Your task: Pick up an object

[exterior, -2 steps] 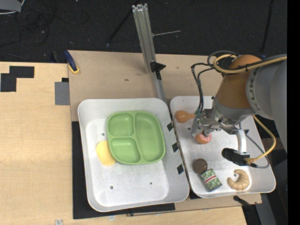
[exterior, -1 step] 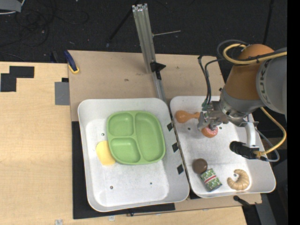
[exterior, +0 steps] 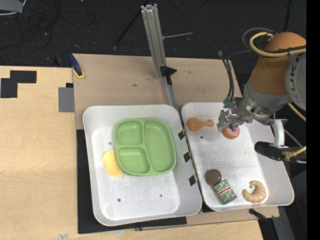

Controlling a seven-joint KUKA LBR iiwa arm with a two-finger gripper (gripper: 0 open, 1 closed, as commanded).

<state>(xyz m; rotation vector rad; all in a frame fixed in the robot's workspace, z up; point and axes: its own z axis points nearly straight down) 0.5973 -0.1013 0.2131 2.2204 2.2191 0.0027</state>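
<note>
While the grey arm's two-finger gripper (exterior: 230,122) hangs over the right white bin (exterior: 280,194), a small round red object (exterior: 231,132) sits directly beneath it, seemingly touching. Whether anything is gripped cannot be told. An orange drumstick-shaped toy (exterior: 199,124) lies just left.

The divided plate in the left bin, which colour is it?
Light green, clearest in the camera view.

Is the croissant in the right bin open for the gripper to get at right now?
Probably yes. The croissant lies alone near the right bin's lower corner, apart from the green packet; the gripper sits up the same bin.
</note>
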